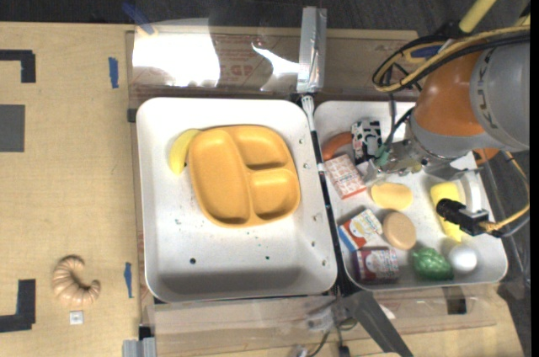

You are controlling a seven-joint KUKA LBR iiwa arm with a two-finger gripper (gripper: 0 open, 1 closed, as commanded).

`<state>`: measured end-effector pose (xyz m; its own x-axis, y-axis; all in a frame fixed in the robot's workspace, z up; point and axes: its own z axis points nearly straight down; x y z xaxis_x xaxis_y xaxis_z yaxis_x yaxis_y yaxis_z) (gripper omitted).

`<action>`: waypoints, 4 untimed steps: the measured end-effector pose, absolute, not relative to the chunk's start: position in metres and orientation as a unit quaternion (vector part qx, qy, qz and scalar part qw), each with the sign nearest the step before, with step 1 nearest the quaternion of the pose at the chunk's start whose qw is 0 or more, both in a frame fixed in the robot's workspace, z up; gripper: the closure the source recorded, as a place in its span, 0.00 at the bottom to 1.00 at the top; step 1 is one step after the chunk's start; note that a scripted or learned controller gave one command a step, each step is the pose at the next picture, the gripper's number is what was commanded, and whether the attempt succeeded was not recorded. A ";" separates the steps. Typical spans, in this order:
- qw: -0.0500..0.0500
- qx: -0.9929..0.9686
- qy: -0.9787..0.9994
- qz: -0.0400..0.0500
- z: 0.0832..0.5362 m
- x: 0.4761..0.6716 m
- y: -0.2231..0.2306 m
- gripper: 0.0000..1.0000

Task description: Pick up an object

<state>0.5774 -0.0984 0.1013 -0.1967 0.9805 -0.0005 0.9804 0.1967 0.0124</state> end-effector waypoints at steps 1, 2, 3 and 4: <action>0.007 0.635 0.772 0.002 0.102 0.577 -0.103 0.00; -0.003 0.711 0.703 -0.002 0.139 0.496 -0.110 0.00; 0.002 0.708 0.706 0.005 0.091 0.483 -0.116 0.00; 0.009 0.708 0.706 0.009 0.107 0.488 -0.117 1.00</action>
